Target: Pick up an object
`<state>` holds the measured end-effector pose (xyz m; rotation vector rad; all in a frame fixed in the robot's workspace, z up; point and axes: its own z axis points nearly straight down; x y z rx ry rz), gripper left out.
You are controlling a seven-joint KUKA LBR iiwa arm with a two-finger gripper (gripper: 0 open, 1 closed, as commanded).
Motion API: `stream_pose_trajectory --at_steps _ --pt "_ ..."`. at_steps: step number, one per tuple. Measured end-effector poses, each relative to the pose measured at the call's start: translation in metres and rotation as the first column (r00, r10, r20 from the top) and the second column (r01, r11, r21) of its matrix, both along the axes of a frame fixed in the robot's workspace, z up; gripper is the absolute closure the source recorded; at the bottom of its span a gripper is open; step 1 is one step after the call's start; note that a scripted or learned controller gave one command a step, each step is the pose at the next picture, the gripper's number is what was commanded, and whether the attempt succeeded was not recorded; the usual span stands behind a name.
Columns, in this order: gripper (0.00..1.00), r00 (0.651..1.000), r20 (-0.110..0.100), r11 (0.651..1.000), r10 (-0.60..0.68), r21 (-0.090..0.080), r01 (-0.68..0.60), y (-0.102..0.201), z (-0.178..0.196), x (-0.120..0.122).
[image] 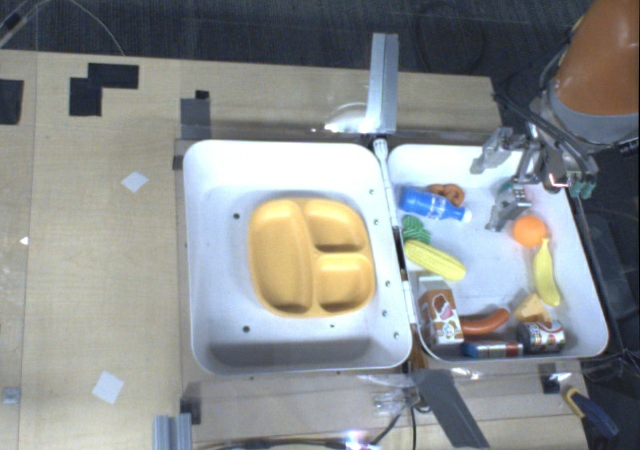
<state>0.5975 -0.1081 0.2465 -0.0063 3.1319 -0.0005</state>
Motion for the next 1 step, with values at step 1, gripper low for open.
stream_pose_trajectory --at_steps 1 --pt "0.0 0.967 -0.01 0.967 -0.256 0.002 0.256 -0.004 -0.1365 -0.0258"
